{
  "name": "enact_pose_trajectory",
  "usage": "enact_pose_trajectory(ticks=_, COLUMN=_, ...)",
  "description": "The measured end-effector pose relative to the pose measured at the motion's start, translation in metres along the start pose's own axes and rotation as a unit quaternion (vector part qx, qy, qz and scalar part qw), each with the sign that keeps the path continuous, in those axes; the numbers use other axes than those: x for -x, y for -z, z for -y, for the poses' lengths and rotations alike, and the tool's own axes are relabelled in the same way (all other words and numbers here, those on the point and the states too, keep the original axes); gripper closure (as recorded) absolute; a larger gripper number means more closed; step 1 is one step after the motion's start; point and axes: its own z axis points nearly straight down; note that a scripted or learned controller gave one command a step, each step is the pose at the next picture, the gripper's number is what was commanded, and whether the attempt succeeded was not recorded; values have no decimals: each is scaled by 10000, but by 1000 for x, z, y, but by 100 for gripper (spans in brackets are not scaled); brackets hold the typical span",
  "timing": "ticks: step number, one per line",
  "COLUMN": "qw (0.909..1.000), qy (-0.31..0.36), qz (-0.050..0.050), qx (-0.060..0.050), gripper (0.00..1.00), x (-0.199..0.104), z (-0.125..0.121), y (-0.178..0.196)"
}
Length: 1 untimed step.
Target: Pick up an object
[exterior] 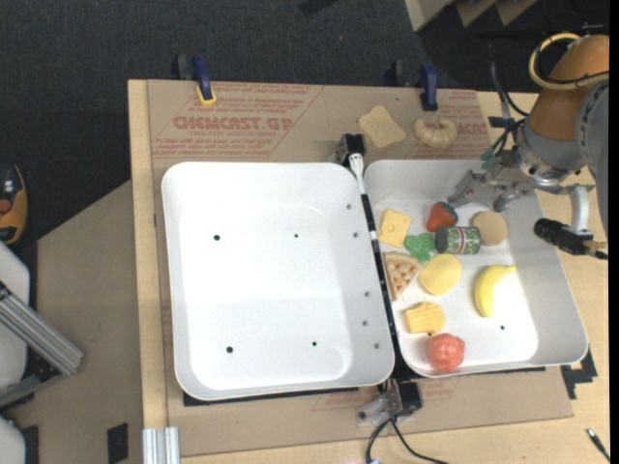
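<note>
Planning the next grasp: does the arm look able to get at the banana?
Probably yes. The banana lies apart from its neighbours in the right bin, nothing over it, with the end effector nearby above the bin's far side.

You're looking at two white bins, black dots speckling the left one. In the right: a yellow banana, a red tomato, a yellow cheese wedge, a green can with a dark band, and a pizza slice, tan with red spots. The arm is grey with orange above the wrist.
</note>
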Motion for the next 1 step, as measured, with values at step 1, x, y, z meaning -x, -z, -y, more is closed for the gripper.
enact_pose_trajectory(ticks=1, qw=9999, qy=17, qz=92, qx=47, gripper=0, x=-75, z=1, y=1)
